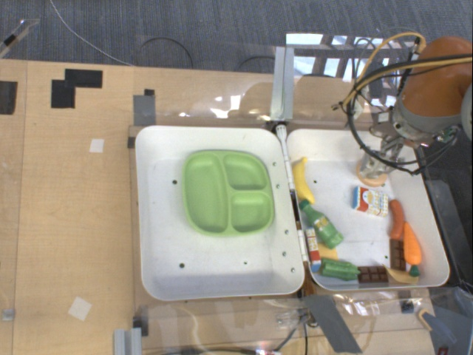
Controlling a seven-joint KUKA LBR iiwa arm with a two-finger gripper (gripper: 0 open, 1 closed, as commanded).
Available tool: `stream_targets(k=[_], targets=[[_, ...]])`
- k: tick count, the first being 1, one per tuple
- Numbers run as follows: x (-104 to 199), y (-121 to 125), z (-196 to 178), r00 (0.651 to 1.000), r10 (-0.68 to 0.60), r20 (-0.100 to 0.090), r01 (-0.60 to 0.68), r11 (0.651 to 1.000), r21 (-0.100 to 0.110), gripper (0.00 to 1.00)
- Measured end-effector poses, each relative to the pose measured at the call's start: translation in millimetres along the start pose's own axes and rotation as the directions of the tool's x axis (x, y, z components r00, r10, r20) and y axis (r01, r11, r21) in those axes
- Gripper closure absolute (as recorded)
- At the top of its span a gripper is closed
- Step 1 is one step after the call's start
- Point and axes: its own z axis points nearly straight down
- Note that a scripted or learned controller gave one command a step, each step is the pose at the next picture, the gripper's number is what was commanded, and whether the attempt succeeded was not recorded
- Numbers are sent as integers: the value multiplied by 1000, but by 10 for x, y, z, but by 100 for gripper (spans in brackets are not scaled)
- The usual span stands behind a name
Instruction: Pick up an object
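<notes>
Gripper [375, 163] down at right bin's [336, 145] far edge, right over small tan round object [373, 174]. Grip state: cannot tell, too blurred. Milk carton [369, 200] just beside, toward near edge; carrot [411, 246] along right edge. To do well, I'd say: centre over round piece, descend straight, avoid nudging carton.

Grey arm w/ orange band at upper right, hand [381, 156] pointing down, wrist vertical.
</notes>
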Motion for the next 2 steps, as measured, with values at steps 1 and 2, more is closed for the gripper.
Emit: stream_targets(k=[1,2], targets=[[96,14,-379,953,-301,7,302,953,-15,100],[-309,81,-1720,963,-269,5,269,963,-3,100]])
